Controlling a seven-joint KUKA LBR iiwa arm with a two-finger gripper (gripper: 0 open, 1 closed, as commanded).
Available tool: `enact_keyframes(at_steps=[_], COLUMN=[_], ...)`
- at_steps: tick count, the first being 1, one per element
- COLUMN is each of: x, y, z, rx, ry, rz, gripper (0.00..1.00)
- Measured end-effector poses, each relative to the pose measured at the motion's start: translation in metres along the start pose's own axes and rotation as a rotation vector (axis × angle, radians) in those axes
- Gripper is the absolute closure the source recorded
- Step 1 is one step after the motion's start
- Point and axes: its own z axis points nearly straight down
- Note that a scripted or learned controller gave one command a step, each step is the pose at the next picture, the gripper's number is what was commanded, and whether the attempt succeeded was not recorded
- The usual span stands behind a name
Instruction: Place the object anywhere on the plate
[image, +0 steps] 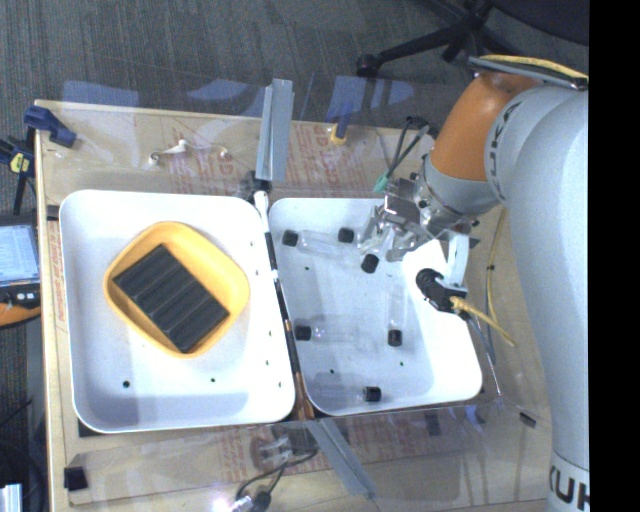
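A dark grey ribbed rectangular object (170, 297) lies flat on the yellow plate (226, 262) in the left bin (90, 215), turned at a slant and well inside the plate's rim. My gripper (388, 240) hangs over the upper part of the right bin (455, 375), far to the right of the plate. Nothing shows in its grasp.
Several small black pegs dot the right bin's floor, one of them (369, 264) just below the gripper. A black cable fitting (432, 287) with a yellow lead hangs beside the wrist. A metal bar (272, 130) stands behind the gap between the bins.
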Motion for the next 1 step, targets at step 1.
enact_keyframes(at_steps=[1], x=[0.0461], y=[-0.0165], z=[0.0080], rx=[0.002], ry=[-0.002], rz=[-0.090], gripper=[1.00])
